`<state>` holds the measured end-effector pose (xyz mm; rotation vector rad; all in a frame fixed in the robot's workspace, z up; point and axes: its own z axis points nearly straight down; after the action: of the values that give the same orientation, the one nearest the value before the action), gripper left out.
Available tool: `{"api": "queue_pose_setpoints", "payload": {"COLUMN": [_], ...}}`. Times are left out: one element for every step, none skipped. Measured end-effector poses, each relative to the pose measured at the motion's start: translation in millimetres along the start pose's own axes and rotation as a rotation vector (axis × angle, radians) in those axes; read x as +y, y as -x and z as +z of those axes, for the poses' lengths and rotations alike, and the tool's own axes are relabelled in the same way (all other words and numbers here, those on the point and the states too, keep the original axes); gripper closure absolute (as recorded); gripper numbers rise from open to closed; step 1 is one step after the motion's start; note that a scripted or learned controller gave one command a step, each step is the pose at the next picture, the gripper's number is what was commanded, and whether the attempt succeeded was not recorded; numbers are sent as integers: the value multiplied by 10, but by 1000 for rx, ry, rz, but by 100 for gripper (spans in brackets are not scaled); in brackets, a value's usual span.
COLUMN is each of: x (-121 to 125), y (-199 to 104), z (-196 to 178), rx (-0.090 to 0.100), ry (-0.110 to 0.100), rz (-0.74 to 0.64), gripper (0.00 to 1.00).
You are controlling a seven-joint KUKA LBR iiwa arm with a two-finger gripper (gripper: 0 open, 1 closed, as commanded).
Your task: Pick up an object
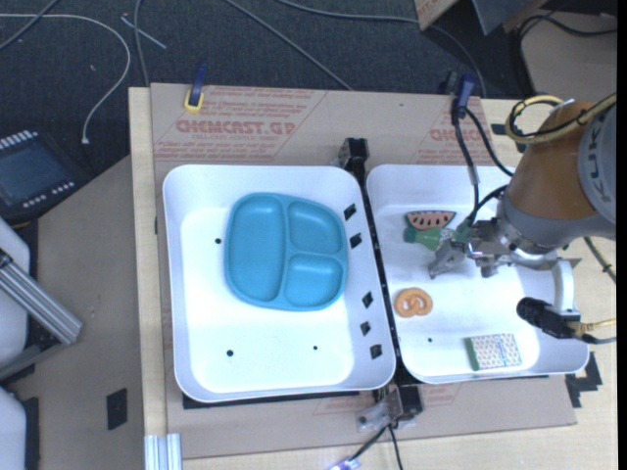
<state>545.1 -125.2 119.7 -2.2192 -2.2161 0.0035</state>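
Gripper (453, 256) — low inside the right bin (549, 365), its grey fingers pointing toward the divider; whether they are spread or pressed together cannot be told at this angle, and nothing is visibly pinched between them. Nearest the camera, at the bin's front edge, lies a small green-and-white patterned block (493, 351), well apart from the fingertips. Farther in, a pretzel-shaped orange toy (413, 304) rests on the bin floor, near the fingertips but below and to their left. Farther still, a watermelon slice toy (430, 225) lies just beside the gripper, its green rim close to the fingertips; contact cannot be confirmed. Across the divider, the left bin (191, 292) carries a blue divided plate (287, 251).

Judged risk — the watermelon slice looks the likeliest target, yet it lies flat and thin, so fingers closing above or beside it may meet on air or nudge it toward the bin wall. A descent slightly off line could instead brush the pretzel and scatter both. The cables (474, 164) draped over the bin's far rim may snag the wrist.
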Motion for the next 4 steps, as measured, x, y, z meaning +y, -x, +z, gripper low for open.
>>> {"api": "queue_pose_setpoints", "payload": {"x": [-4,9,-54,0], "y": [-6,-4,-46,30], "z": [369,237,-359,-839], "rx": [0,0,-3,-3], "ry": [0,5,11,11], "rz": [-1,-1,-2,-2], "gripper": [0,100,100,100]}}
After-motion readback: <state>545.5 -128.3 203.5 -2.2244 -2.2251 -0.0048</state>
